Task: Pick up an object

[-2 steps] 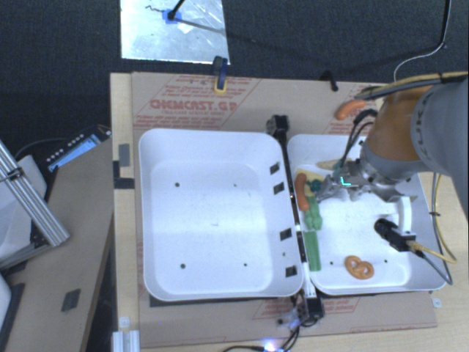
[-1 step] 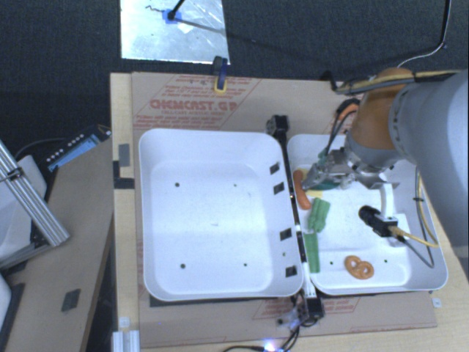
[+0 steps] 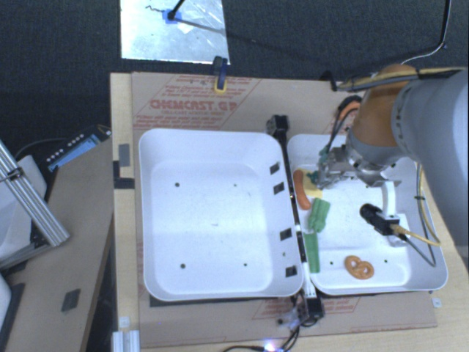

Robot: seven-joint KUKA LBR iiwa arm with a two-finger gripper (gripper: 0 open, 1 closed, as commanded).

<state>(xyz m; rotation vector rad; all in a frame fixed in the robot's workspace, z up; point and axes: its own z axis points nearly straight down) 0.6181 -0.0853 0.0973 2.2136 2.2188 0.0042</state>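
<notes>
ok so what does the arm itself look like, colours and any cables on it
The arm is a thick, rounded grey body reaching in from the right, with an orange band above the wrist. Below that sits a metallic grey gripper assembly. Thin orange and dark cables loop beside the orange band. A black wire runs up past the arm toward the top edge.

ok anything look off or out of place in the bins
Nothing looks spilled or broken. The items all crowd the right bin: an orange sausage-shaped piece and two green pieces pressed along its left wall, a pretzel near the front. The gripper hangs over that cluster.
</notes>
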